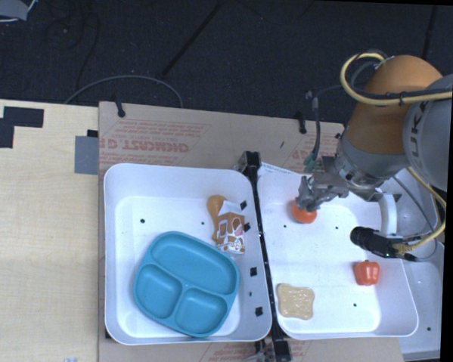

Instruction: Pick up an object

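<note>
A small round red-orange object (303, 213) lies near the back left of the right bin (401, 318). My gripper (311, 197) is directly over it, its tip down at the object's top, and whether it grips the object is hidden by the wrist. A red pepper-like piece (366, 272) sits toward the right side of that bin. A flat tan slice (294, 301) lies at its front left.
The left bin (123, 209) holds a blue divided plate (183, 284), a brown-orange piece (215, 206) and a small patterned packet (230, 233) by the divider (256, 231). A black fitting with cables (376, 240) hangs off the arm above the right bin.
</note>
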{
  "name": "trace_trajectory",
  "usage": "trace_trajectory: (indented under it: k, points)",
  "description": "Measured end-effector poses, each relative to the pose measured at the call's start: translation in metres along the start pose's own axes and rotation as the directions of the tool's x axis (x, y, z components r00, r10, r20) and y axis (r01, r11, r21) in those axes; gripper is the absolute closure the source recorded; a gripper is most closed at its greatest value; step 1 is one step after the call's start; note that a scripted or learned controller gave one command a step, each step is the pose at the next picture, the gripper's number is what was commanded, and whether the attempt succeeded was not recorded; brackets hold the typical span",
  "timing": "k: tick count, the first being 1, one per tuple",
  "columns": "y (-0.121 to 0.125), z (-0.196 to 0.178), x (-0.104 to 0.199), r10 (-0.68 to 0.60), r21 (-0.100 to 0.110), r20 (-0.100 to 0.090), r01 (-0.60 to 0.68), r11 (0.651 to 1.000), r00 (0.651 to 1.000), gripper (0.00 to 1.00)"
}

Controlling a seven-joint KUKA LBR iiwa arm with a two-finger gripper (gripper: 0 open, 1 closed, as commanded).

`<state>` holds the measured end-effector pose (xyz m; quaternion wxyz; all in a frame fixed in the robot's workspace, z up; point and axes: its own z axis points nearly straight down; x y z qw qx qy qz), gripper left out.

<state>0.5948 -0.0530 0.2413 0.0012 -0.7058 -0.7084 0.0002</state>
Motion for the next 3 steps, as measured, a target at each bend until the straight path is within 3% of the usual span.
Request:
trace_trajectory:
  k: [2,3]
  points:
    - [0.006,0.024,0.099,0.0,0.004,0.0,0.0,1.0,1.0,1.0]
    - [0.02,0.018,0.155,-0.002,0.0,0.0,0.002,1.0,1.0,1.0]
